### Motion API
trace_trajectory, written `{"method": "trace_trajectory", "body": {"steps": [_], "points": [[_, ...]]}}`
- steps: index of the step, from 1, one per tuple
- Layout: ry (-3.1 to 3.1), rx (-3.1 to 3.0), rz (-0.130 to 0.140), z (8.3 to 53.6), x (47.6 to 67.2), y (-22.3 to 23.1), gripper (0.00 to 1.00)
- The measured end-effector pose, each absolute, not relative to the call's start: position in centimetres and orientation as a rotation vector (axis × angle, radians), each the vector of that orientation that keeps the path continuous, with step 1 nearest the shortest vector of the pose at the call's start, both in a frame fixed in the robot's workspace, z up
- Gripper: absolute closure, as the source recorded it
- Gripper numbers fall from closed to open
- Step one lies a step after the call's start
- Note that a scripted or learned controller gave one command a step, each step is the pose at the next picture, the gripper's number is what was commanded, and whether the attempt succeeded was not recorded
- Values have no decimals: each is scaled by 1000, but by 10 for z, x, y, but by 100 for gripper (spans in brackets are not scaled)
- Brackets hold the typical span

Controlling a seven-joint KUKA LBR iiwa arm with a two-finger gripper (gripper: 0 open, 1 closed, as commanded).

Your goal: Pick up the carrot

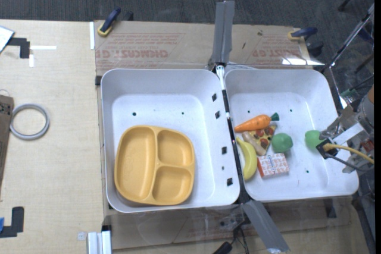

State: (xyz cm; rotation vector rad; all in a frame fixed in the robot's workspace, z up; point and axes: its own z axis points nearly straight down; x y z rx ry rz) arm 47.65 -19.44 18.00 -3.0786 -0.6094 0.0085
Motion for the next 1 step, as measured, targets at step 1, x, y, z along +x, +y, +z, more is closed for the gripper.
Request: {"method": "trace_trajectory", "body": {"steps": [1], "points": [[-320, -3125, 7, 248, 477, -222, 0]]}}
